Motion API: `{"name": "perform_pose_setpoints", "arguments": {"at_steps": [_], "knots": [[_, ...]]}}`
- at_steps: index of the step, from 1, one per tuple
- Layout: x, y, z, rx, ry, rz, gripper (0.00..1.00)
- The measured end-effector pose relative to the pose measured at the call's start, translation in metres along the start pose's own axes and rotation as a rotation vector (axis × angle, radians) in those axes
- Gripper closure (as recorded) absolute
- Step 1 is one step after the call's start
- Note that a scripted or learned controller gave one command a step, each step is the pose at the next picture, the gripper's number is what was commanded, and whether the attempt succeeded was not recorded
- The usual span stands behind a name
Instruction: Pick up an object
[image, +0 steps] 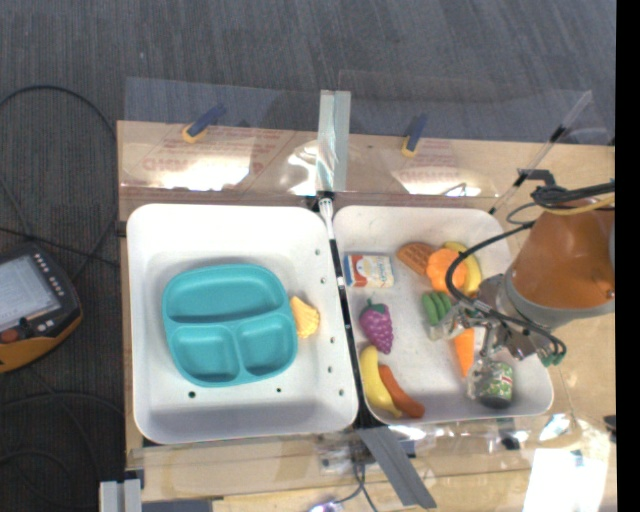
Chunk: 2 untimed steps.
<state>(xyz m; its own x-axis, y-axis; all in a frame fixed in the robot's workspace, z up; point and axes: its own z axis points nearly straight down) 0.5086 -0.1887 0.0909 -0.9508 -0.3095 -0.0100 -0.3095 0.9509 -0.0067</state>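
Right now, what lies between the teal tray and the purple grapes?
In the camera view, a small yellow toy lies against the teal tray, then the bins' divider wall, then the purple grapes.

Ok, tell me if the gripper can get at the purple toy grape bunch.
Probably yes: the purple toy grape bunch lies uncovered in the right white bin, with clear space around it, left of the gripper.

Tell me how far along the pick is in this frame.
Done: the arm has reached into the right bin, and the gripper sits low at its near right corner, over a carrot and a small can. In hand: nothing visibly held. Left: grasping and lifting something; the grapes, banana and carton lie untouched.
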Motion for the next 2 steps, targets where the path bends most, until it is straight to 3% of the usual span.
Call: {"name": "perform_pose_setpoints", "arguments": {"at_steps": [1, 2], "knots": [[-0.0022, 0.0001, -0.0105, 0.003, -0.003, -0.001, 1.00], [-0.0022, 0.0002, -0.0104, 0.003, -0.003, -0.001, 0.00]]}}
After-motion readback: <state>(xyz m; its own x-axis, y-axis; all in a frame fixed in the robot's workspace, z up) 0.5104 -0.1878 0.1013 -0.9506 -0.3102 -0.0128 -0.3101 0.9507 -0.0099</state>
